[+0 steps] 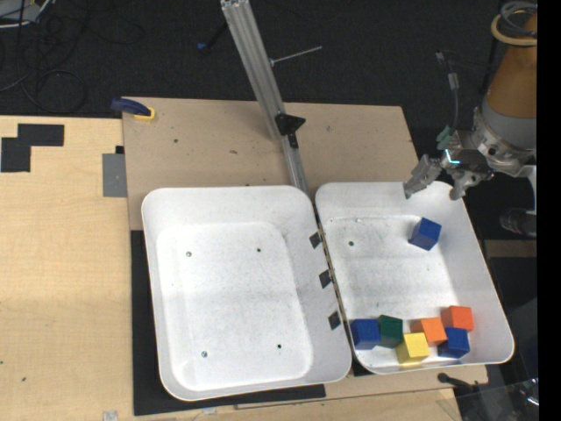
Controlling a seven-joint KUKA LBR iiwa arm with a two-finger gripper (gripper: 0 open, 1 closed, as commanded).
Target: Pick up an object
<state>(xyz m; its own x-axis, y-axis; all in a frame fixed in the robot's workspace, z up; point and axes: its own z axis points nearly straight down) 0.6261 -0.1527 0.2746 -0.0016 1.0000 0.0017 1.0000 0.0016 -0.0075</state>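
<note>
The claw [438, 180] hung above the far right corner of the right bin [377, 204], its two fingers spread apart with nothing between them. Just below and nearer the camera, a lone blue cube [425, 233] sat on the bin floor, well apart from the other blocks and clear of the walls. Along the near edge of the same bin lay a huddle of small blocks: another blue block [365, 332], a green block [389, 328], a yellow block [413, 347], an orange block [433, 329], a red-orange block [459, 317] and a further blue block [454, 342], touching or nearly so. The left bin [228, 288] lay beside it on the desk [210, 139].

The lone cube looked the easiest pick. It appeared rigid, light and small, probably wood or plastic, with flat faces that should seat squarely between the fingers. It sat turned at a slant to the bin's edges, so the fingers would need to line up with two opposite faces rather than its corners, or it might twist and skid on the smooth floor.
</note>
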